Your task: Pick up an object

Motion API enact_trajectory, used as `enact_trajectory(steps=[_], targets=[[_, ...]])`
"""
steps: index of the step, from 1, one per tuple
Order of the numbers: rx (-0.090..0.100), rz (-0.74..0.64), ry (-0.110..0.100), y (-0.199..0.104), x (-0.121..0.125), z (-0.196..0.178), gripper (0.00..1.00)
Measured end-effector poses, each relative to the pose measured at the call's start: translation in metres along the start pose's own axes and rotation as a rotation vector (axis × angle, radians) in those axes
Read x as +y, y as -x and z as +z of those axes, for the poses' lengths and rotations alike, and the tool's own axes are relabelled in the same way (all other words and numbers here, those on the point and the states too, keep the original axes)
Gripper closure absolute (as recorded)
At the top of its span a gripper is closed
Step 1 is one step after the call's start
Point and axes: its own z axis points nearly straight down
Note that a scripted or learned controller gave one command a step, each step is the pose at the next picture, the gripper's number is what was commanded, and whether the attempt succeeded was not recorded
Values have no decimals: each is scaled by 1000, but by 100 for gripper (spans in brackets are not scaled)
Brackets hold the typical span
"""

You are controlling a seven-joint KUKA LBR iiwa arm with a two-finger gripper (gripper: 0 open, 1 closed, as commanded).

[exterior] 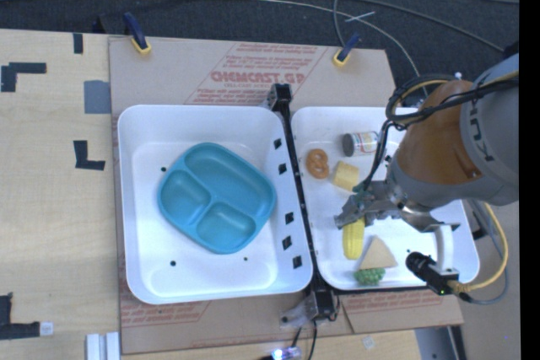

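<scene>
The right bin holds several small items. A brown pretzel-like ring lies near its left wall, with a pale yellow block beside it and a small bottle on its side further back. At the front lie a yellow corn cob, a tan wedge and a green piece. My gripper hangs low over the bin, directly above the top end of the corn cob and just in front of the yellow block. Nothing shows as lifted.
A blue divided plate lies in the left bin. A black divider with clips runs between the bins. The arm's bulky orange-banded wrist covers the right bin's right half. Cables trail across the back.
</scene>
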Motion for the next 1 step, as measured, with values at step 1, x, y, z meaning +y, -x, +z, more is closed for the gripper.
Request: enact_trajectory(steps=[1], targets=[[-1,0,2,3,0,-63,100]])
